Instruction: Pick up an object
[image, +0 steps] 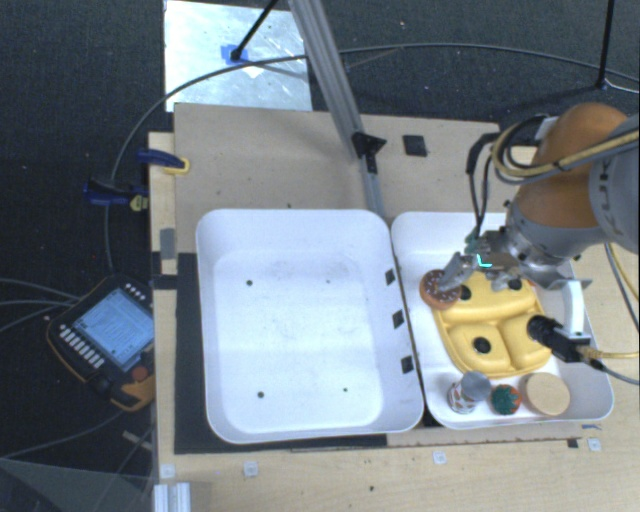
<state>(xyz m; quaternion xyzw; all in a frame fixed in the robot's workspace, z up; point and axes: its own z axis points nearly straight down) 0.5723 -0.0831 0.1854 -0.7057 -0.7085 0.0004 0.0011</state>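
While the gripper (462, 272) hangs low over the right-hand bin (600, 395), its fingers stand apart around nothing, just beside a brown ring-shaped toy (438, 290) and touching on a yellow moulded piece (490, 325); the reach seems under way, and the next move calls for closing squarely on one object before lifting

The scene is evenly and brightly lit from above. The white bins (290, 320) are nearly washed out, and glare is seen on the silvery sheet (240, 60). Shadows are soft; fine detail is slightly blurred.
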